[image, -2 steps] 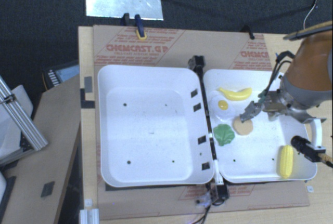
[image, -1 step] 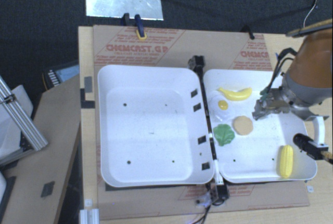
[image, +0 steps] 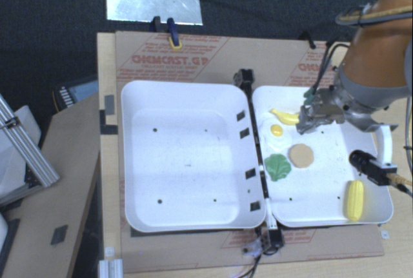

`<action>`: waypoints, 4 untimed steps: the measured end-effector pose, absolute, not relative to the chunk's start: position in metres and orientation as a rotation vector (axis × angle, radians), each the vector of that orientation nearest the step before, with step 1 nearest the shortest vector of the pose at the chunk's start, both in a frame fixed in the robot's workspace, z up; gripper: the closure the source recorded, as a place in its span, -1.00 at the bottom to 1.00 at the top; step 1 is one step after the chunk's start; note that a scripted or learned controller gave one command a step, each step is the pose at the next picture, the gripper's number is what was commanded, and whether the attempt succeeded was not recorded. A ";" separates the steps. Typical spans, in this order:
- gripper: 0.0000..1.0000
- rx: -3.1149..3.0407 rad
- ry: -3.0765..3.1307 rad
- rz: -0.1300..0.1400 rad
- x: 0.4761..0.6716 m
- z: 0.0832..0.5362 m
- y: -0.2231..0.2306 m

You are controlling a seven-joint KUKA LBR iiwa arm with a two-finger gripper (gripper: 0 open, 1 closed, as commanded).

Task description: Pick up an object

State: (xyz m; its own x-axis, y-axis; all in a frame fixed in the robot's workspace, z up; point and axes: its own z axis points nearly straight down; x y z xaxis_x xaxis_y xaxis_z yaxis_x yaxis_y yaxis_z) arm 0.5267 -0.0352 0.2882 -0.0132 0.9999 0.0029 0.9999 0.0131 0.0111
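Hanging low over the right bin (image: 316, 202), with the end effector (image: 308, 123) just beside the banana (image: 284, 117); clenched or released, cannot tell. Lying in the bin's far left part, stretching left to right, right end dipping slightly nearer. Hiding the banana's right tip behind the end effector.

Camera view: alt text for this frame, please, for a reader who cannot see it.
The arm's gripper hangs over the far part of the right bin, close beside a yellow banana-shaped toy. That bin also holds a small fried-egg piece, a green leafy piece, a tan disc and a yellow oblong near its front right corner.
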 end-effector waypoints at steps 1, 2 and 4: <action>1.00 2.205 2.227 0.016 0.546 0.370 0.012; 1.00 2.203 2.233 0.021 0.503 0.463 0.099; 1.00 2.212 2.229 0.006 0.487 0.453 0.150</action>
